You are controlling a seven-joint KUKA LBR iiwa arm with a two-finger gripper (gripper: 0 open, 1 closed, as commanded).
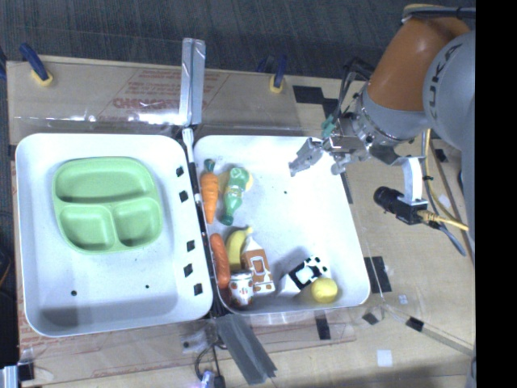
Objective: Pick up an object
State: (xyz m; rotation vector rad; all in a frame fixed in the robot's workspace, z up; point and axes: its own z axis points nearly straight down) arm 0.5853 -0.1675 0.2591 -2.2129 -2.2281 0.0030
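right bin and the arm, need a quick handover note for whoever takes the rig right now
Gripper: hangs over the upper right part of the right bin, nothing visible between its fingers.
Things: carrot and green bottle lie by the bin's left wall; banana, a second carrot and small toy boxes lower left; lemon and black-and-white block near the bottom right corner. The green divided plate sits in the left bin.
Done: nothing picked up yet.
Left: choose an object, descend, grasp, lift.

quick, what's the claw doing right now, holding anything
claw: open, holding nothing, up over the top right part of the right bin.
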